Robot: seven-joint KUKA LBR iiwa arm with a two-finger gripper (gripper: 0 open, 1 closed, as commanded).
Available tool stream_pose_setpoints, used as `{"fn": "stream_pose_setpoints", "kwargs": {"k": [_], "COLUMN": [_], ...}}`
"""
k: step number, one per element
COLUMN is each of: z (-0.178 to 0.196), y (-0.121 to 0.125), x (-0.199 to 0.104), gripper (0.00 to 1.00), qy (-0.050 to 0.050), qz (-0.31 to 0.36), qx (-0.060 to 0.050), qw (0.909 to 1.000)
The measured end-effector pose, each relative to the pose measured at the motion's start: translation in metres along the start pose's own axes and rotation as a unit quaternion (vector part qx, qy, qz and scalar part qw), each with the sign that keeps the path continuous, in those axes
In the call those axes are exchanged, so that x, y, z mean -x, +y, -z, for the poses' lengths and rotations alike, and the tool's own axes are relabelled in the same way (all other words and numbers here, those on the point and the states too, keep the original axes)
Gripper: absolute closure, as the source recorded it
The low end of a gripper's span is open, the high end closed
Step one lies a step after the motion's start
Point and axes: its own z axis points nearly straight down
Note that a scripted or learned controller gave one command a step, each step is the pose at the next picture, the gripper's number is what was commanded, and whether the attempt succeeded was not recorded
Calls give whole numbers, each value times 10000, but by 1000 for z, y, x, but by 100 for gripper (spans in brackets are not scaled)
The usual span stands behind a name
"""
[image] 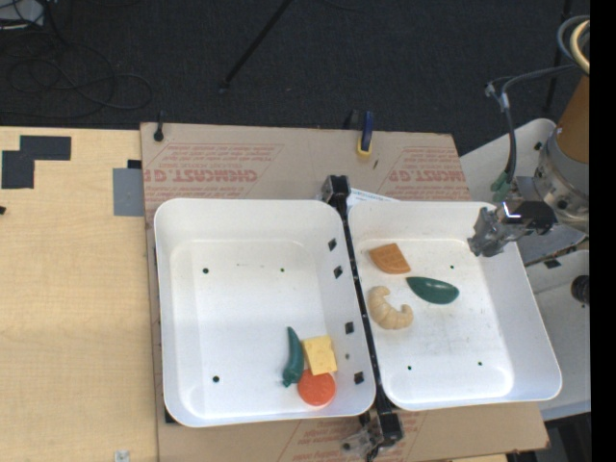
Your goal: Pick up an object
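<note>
the hand (488, 231) hangs over the right bin's (539, 354) far edge; whether it's open i cannot tell. nearest to it, just down-left, lies the green piece (432, 290). come straight down, centred, clear of the croissant (390, 309).

I note a robotics lab: two white bins (252, 221) clamped onto printed cardboard (241, 166) mid-frame, loose cables (58, 27) on dark carpet upper left, robot arm (563, 181) at right.
</note>
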Motion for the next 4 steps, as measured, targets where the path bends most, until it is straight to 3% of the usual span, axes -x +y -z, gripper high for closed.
{"fn": "stream_pose_setpoints", "kwargs": {"k": [1, 2, 3, 4], "z": [-176, -167, -259, -244], "y": [-50, -41, -41, -40], "x": [-37, -24, -12, -11], "gripper": [100, 100, 100, 100], "qy": [11, -12, -3, -1], "qz": [-22, -40, -40, -70], "qx": [-63, 27, -16, 8], "qw": [10000, 10000, 10000, 10000]}}
